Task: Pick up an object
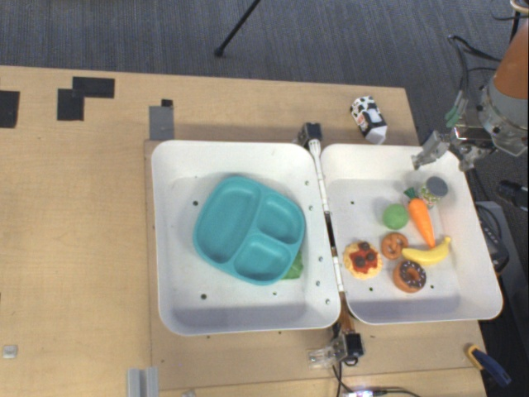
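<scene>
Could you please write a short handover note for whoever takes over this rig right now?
Gripper: above the far right corner of the right bin, holding nothing.
Right bin: carrot, banana, green ball, donut, small tart, a round orange piece.
Left bin: teal divided plate over something green.
Done: nothing picked.
Left: pick up one object.

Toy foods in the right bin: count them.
6, maybe more hidden: carrot, green ball, banana, tart, small donut, chocolate donut. All cluster in the right bin.
</scene>
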Controlling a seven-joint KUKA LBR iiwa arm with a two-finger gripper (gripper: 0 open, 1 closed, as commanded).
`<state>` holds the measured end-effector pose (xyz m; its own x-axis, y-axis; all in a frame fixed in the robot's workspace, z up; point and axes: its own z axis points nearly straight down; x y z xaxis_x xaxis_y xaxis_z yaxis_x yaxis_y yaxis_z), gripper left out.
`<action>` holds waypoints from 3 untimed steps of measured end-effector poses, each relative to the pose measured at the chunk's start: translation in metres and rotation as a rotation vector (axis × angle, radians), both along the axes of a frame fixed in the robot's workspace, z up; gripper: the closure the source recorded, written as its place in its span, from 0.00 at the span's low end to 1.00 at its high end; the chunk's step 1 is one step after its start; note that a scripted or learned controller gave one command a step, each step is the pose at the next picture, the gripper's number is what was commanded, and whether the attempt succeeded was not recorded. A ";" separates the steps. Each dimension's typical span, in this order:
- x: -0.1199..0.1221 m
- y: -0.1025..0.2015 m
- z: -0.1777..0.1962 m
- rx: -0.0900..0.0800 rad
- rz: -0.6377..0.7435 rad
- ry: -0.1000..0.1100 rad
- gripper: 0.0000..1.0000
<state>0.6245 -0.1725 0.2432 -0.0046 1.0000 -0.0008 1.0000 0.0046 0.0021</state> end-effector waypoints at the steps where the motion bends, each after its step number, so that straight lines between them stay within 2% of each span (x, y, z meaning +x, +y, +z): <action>1: 0.005 -0.028 -0.129 0.000 -0.058 -0.003 0.00; 2: -0.051 -0.018 -0.157 -0.001 0.076 -0.004 0.00; 3: -0.031 -0.033 -0.157 -0.001 0.292 -0.002 0.00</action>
<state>0.5936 -0.2057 0.0858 -0.2918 0.9565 -0.0026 0.9565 0.2918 0.0043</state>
